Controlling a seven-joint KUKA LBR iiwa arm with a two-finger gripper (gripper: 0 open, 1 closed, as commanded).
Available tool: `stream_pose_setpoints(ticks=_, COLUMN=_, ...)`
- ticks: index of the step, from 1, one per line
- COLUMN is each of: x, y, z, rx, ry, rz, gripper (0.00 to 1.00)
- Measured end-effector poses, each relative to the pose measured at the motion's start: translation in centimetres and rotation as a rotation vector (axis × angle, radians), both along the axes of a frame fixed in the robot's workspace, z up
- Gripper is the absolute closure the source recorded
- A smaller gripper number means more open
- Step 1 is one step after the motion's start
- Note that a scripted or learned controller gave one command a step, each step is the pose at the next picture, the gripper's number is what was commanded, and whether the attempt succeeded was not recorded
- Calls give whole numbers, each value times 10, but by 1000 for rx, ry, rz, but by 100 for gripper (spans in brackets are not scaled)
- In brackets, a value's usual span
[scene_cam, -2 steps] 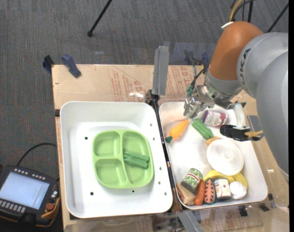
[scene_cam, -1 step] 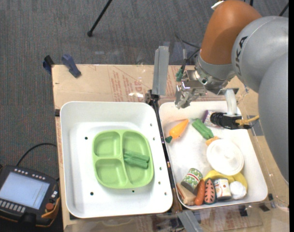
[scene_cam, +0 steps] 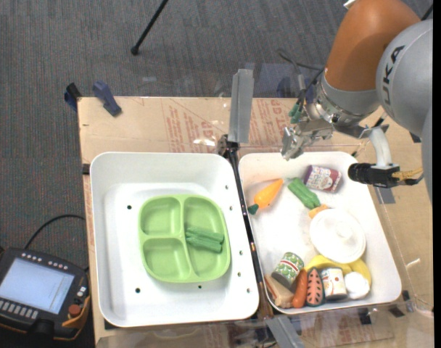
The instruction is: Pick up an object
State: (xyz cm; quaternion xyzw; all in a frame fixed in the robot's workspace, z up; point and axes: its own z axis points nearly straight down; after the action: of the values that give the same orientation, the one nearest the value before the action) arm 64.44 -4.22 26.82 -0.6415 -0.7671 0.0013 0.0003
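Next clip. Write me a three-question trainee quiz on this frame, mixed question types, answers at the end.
1. True or false: the green piece lies on the divided green plate in the left bin.
2. Which sits nearest the gripper: (a) white lid, (b) purple can, (c) watermelon slice?
3. Fill in: the orange carrot lies in the ___ bin.

Key: 1 true; 2 b; 3 right.

Toy carrot, slanted, right bin's upper-left.
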Motion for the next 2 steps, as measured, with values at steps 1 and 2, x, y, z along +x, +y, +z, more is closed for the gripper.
stream_pose_setpoints(ticks=1, x=-23, y=-56, z=-118, rx=4, ry=7, rz=348, gripper=100)
stream_pose_setpoints(ticks=2, x=-2, y=-8, z=-59, rx=2, ry=-4, rz=352, gripper=100)
